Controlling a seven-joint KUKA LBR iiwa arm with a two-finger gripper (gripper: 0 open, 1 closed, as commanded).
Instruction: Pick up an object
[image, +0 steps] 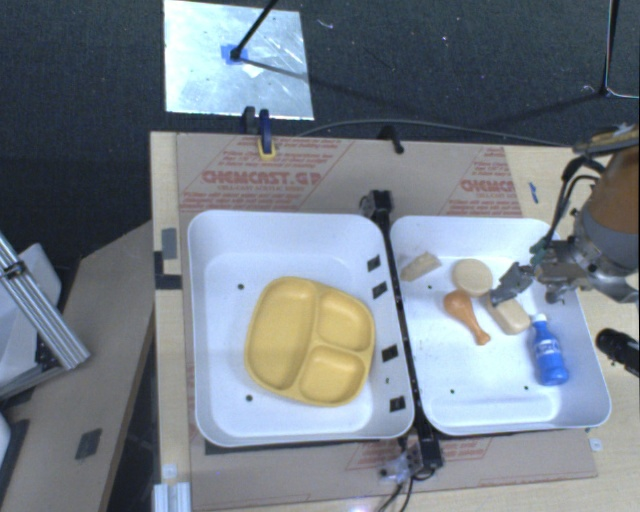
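The right bin (575, 400) holds several small items. A beige chunk (420, 265) lies near its left wall, a round tan piece (472, 274) sits beside it, and an orange drumstick-shaped toy (467, 314) lies below that. A beige block (511, 318) and a blue bottle (549, 351) with a white cap lie further right. My gripper (507, 286) reaches in from the right and hangs just above the beige block, close to the round tan piece. I see nothing held in it.
The left bin (215, 400) holds a yellow divided plate (310, 340). A black divider with clips (392, 330) runs between the bins. A metal frame (40, 310) stands at the far left, and cables cross the dark floor behind the bench.
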